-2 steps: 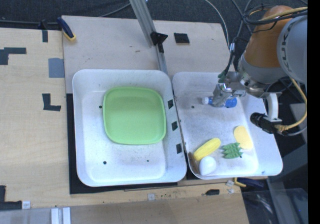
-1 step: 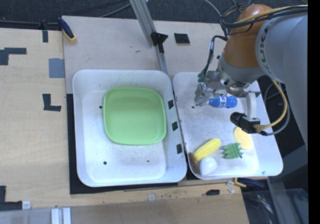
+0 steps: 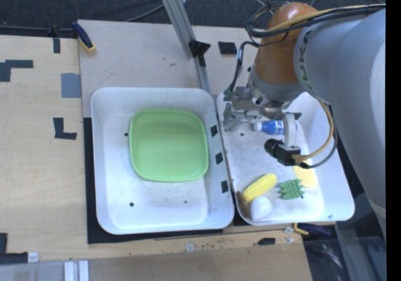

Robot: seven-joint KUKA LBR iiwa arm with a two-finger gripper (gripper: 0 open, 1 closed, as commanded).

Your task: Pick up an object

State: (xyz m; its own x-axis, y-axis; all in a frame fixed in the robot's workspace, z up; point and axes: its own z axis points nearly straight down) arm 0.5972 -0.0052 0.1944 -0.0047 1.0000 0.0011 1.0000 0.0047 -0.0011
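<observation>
My gripper hangs over the upper left part of the right bin, close to the wall it shares with the left bin. Just right of the gripper lies a small blue and white bottle, partly hidden by the wrist. A yellow corn cob, a white egg-shaped piece, a green spiky toy and a pale yellow piece lie at the bin's near end. I see nothing held in the gripper.
The left bin holds a square green plate. A slanted metal pole rises behind the bins. A black cable fitting hangs from the arm over the right bin.
</observation>
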